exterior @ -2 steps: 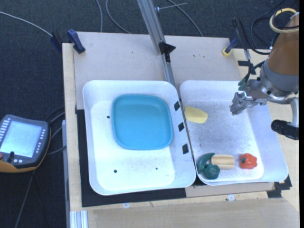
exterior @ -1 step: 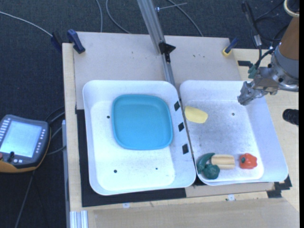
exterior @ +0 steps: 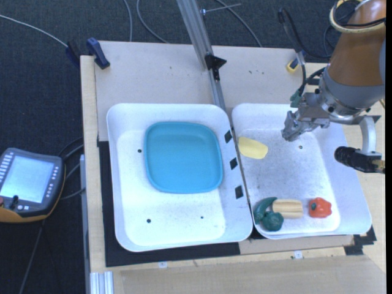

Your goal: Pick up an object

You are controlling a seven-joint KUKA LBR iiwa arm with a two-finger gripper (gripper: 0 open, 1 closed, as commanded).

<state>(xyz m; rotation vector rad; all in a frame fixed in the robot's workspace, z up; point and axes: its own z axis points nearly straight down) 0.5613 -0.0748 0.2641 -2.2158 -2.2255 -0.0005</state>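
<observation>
Yellow piece (exterior: 252, 147) lies in the right bin (exterior: 352, 188), just left of and slightly below the tool (exterior: 293, 131), not touching it. Whether the tool is apart or together I cannot tell. Well below the tool, a green toy (exterior: 267, 213), a tan block (exterior: 288, 208) and a red pepper (exterior: 319, 207) sit in a row. Far left, a blue plate (exterior: 183, 157) rests in the left bin (exterior: 122, 182).

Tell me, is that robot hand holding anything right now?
Nothing. The hand hangs over the right bin, with nothing between its tips; the yellow piece lies apart to its left.
</observation>
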